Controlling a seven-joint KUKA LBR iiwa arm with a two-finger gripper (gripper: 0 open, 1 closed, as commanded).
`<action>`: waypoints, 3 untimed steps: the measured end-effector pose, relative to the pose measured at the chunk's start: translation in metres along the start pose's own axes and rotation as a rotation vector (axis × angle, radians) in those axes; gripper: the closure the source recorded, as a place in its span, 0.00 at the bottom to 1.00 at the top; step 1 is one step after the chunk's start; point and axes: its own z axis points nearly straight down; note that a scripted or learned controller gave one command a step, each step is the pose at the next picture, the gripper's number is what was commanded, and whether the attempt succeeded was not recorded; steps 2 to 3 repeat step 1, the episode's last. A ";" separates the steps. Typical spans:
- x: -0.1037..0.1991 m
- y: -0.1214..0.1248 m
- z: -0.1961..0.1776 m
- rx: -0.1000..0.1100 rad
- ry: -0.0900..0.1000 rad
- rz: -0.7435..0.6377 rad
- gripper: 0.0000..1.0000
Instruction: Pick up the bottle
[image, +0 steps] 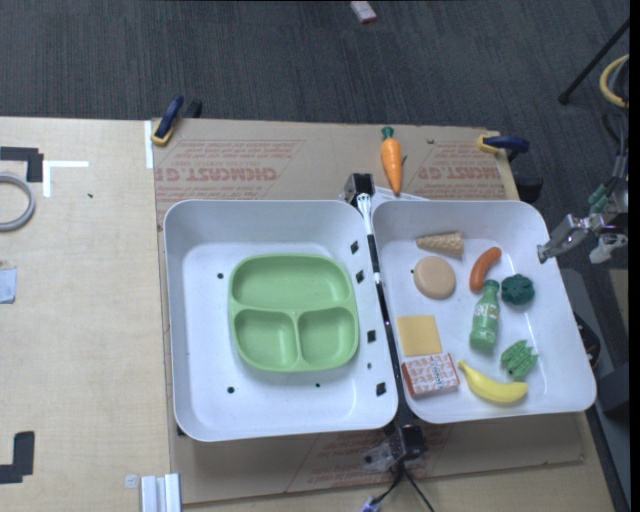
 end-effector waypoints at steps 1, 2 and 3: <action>0.000 0.001 -0.010 -0.001 -0.002 -0.003 1.00; 0.000 0.001 -0.010 -0.001 -0.002 -0.003 1.00; 0.000 0.001 -0.010 -0.001 -0.002 -0.003 1.00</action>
